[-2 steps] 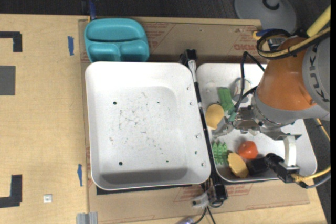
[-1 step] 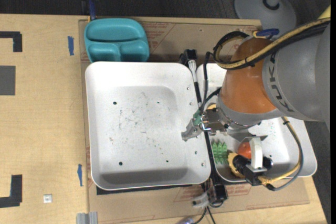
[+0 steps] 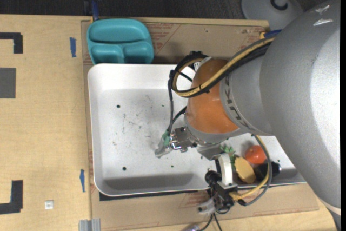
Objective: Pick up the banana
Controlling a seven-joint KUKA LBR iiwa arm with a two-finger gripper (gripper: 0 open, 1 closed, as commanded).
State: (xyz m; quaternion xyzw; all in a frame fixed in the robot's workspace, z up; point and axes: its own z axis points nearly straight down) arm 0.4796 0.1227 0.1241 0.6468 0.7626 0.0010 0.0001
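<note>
1. the grey arm [image 3: 303, 78] is looming nearest the camera, filling the right side of the view and reaching in over the bench.
2. its orange band [image 3: 211, 103] is sitting above the wrist, with black and yellow cables [image 3: 227, 70] looping over it.
3. the gripper [image 3: 165, 144] is hanging low over the white bin [image 3: 108, 116], right of the bin's middle and toward its near wall; the fingertips are showing as a small grey blur, and it is not possible to tell whether the jaws are spread or pressed together, nor whether anything is sitting between them.
4. the banana [image 3: 245, 171] is possibly showing as a pale yellow, rounded piece just right of the wrist, at the near right edge of the bin area; it is partly hidden by the arm and cables, so its full shape is not readable.
5. an orange-red rounded object [image 3: 256, 154] is lying just beside that yellow piece, on its far side, seemingly touching it.
6. a teal divided tray [image 3: 120, 40] is resting on the cardboard-covered bench [image 3: 43, 116], just beyond the bin's far wall.
</note>
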